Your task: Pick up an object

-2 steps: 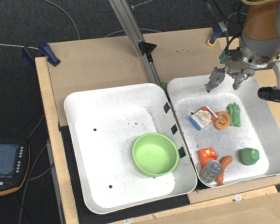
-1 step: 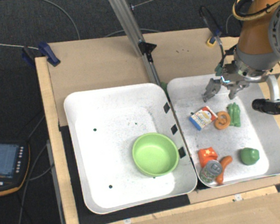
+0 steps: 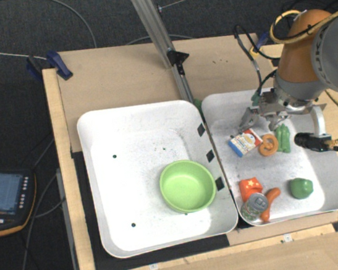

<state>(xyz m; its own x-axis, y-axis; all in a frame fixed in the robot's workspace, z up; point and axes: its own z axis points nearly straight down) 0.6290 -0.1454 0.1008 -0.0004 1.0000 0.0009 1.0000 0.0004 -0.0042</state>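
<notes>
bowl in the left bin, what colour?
Light green, plain, no pattern. The bowl shows clearly in the camera view.

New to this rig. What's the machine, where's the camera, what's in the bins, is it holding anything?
It is one robot arm, grey with an orange band, reaching in from the right. A single fixed camera looks down at a slant on two shallow white bins. The left bin holds a green bowl. The right bin holds a small blue-and-white carton, an orange ring, a green bottle, an orange block, a carrot and a green round fruit. The gripper hangs above the carton; nothing is visibly held.
</notes>
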